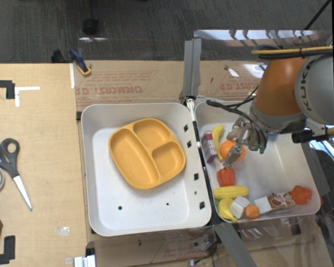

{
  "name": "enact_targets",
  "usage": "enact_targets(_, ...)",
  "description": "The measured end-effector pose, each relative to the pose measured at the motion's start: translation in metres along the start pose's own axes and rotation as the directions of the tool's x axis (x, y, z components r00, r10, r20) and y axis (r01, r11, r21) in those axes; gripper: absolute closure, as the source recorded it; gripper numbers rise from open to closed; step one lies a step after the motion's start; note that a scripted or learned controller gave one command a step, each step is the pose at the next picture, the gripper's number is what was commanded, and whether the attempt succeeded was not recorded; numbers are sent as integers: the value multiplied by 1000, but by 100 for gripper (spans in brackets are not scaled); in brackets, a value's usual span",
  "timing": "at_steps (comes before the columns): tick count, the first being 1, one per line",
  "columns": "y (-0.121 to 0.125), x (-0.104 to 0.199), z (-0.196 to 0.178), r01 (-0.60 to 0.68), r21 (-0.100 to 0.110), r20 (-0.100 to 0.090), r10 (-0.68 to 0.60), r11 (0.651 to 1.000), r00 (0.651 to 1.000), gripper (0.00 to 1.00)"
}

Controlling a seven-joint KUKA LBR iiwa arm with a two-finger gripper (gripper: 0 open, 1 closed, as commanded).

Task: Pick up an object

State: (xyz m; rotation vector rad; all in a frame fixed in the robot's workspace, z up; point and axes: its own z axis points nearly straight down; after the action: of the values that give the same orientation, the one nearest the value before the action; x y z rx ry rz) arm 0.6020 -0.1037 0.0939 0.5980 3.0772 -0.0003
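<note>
My gripper (233, 153) hangs low in the right bin (277, 164), near its upper left corner, on the grey arm with the orange band (280, 88). Right under it, and partly covered by it, lies an orange fruit (228, 150). The two look close or touching; I cannot see whether the fruit is gripped. A red pepper (226, 177) lies just below the fruit. A yellow banana piece (218, 134) and a dark red can (209, 145) lie to the fruit's left.
Along the right bin's front lie a yellow corn cob (230, 192), a white block (240, 203), a small orange ball (252, 211), a printed packet (276, 200) and a red tomato (301, 194). A yellow divided plate (148, 153) sits in the left bin (98, 204). Scissors (12, 168) lie on the bench at far left.
</note>
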Motion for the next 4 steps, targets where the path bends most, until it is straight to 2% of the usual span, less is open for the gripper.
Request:
enact_targets(1,3,-5,-18,4,-5,17,-4,1000,1000,100)
enact_targets(2,2,-2,-13,3,-2,8,-3,1000,1000,0)
enact_targets(3,4,4,0,-21,-1,1,21,1000,1000,0)
enact_targets(4,5,3,-11,-18,-1,5,18,1000,1000,100)
